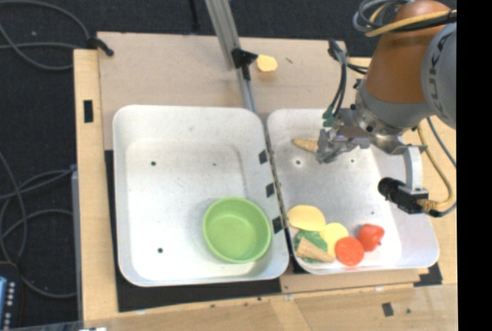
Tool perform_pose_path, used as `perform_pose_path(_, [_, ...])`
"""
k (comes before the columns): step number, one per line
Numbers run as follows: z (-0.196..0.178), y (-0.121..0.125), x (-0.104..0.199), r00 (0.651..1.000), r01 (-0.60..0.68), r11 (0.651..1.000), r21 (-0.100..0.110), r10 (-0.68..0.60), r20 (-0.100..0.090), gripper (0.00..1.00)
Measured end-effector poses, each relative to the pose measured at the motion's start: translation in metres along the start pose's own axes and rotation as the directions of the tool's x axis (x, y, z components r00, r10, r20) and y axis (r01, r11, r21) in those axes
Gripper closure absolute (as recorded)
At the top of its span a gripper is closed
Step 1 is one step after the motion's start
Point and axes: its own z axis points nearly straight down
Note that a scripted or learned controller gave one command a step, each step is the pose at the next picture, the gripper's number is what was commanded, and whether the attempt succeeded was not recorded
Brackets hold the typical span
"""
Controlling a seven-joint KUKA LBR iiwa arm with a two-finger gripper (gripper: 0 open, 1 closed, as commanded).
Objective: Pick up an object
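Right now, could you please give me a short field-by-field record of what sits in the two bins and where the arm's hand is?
left bin: one green bowl, near its front right corner
right bin: a tan cone-shaped piece near the back left; a front cluster of yellow pieces and two red pieces
hand: low over the back of the right bin, just right of the tan cone-shaped piece
bench outside bins: small yellow item behind the bins
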Motion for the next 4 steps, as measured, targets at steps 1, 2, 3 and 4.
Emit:
perform_pose_path(1, [0.013, 0.02, 0.044, 1.0, 0.001, 1.0, 0.001, -0.001, 0.0, 1.0])
perform_pose_path(2, [0.022, 0.044, 0.094, 1.0, 0.002, 1.0, 0.001, -0.002, 0.0, 1.0])
perform_pose_path(3, [0.017, 0.07, 0.132, 1.0, 0.002, 1.0, 0.0, -0.002, -0.003, 1.0])
perform_pose_path(4, [0.017, 0.069, 0.128, 1.0, -0.001, 1.0, 0.002, 0.001, 0.001, 0.0])
